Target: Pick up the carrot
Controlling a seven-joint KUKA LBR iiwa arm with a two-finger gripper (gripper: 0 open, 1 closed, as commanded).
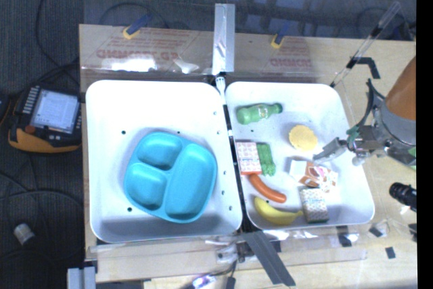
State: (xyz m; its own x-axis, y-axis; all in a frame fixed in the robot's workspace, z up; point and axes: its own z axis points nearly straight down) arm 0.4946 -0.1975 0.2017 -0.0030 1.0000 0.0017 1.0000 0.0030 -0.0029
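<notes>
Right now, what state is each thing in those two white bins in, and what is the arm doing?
carrot: lying flat in the right bin, untouched, just above the banana.
banana: lying near the front wall.
green bottle: on its side at the back.
yellow disc: lying flat.
blue divided plate: right side up in the left bin.
gripper: over the right bin's right side, holding nothing.
</notes>
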